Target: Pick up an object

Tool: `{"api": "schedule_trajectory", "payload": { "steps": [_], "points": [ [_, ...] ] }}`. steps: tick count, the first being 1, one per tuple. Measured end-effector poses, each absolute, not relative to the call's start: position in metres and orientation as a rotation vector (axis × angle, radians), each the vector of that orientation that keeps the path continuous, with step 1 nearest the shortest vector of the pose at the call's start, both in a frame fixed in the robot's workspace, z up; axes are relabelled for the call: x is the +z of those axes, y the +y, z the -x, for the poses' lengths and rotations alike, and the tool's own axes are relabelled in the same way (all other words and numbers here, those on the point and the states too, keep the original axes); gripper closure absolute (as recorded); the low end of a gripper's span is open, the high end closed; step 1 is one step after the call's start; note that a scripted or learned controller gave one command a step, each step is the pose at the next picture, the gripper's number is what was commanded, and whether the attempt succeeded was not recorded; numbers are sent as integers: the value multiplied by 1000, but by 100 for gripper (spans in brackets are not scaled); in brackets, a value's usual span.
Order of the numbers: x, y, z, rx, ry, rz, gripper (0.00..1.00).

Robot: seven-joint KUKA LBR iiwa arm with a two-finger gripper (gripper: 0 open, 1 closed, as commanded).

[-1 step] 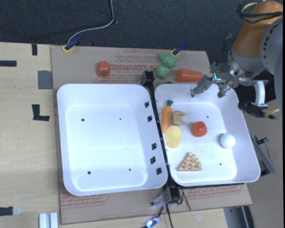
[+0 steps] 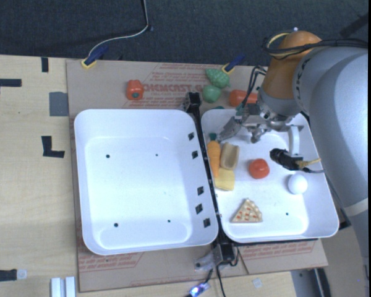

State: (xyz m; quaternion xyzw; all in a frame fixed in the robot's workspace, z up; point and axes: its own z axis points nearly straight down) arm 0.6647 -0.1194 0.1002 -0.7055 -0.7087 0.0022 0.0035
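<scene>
- Currently the hand [image 2: 252, 129] is seen low over the far part of the right bin [image 2: 318, 228], near the bin's far left corner; whether it is spread or pressed together cannot be told, since the wrist and cables cover it.
- Nothing is seen held by the hand, so no object can be counted as picked up.
- The likely targets lie just near of it: a carrot [image 2: 214, 156] along the left wall, a bun [image 2: 229, 156] touching it, a yellow block [image 2: 225, 179] below, a tomato [image 2: 258, 168], a white ball [image 2: 297, 184] and a pizza slice [image 2: 247, 212].
- A closing could catch the carrot and bun together, because they are packed tightly, and both could be dropped.
- The left wall could be struck if the carrot is approached from that side.
- The ball and tomato could be rolled away by a glancing touch.
- The left bin [image 2: 86, 166] would receive nothing if the grip slips.
</scene>
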Motion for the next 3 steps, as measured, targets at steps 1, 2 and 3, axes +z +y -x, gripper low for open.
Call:
{"api": "schedule_trajectory", "payload": {
  "steps": [1,2,3],
  "points": [
    [89,-100,-625,-7,-2230,2241,0],
    [86,-101,-665,0,-2227,2228,0],
    [85,-152,-615,3,-2217,2226,0]
  ]
}}
